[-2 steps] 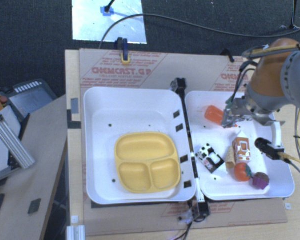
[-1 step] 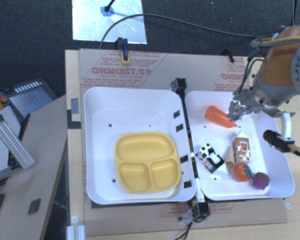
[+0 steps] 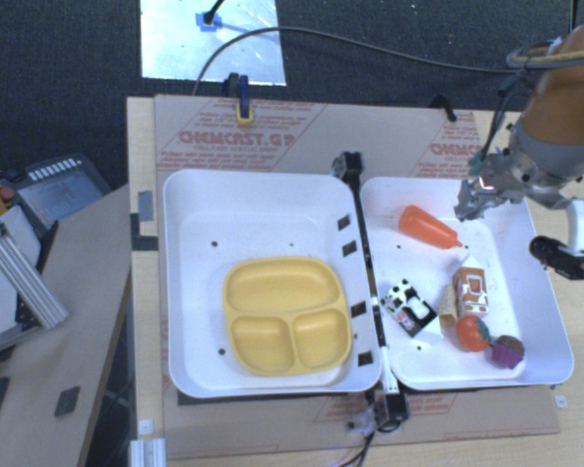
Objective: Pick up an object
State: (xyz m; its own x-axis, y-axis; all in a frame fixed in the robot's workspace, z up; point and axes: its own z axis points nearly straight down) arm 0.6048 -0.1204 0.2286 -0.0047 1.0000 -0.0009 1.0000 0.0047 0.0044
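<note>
The right bin (image 3: 545, 290) holds an orange carrot-shaped toy (image 3: 428, 226) near its back, a black-and-white block (image 3: 409, 307) in the middle, a small brown and white carton (image 3: 470, 293), an orange-red round fruit (image 3: 473, 333) and a purple piece (image 3: 507, 350) at the front right. My gripper (image 3: 472, 205) hangs over the back right of this bin, just right of the carrot toy and a little above the floor. Nothing shows between its fingers.
The left bin (image 3: 195, 212) carries a yellow divided plate (image 3: 287, 314). A black clip divider (image 3: 360, 261) runs between the bins. A yellow clamp (image 3: 241, 100) sits on the cardboard at the back. The arm's orange band (image 3: 565, 105) looms over the right bin's back corner.
</note>
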